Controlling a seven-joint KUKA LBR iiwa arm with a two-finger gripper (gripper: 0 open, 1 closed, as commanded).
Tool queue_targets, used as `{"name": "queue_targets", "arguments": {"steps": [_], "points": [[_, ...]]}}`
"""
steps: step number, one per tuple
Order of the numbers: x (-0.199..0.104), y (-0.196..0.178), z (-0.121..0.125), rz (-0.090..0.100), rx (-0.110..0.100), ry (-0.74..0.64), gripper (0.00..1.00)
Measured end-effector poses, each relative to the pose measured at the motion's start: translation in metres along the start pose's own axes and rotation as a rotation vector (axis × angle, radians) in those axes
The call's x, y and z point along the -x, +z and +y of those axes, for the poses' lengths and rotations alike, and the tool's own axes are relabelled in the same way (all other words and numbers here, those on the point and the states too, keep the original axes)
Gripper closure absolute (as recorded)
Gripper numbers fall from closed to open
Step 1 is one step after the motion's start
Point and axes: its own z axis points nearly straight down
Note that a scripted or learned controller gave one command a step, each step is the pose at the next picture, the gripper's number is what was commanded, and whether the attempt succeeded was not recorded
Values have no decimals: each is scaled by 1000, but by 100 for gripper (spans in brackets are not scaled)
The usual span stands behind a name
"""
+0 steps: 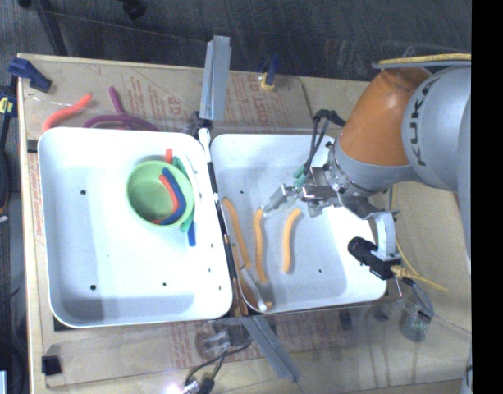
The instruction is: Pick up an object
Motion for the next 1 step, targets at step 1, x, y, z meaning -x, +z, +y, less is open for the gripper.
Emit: {"name": "queue_targets", "arguments": {"steps": [1], "points": [[-8,124,18,-2,3,-119,0]]}}
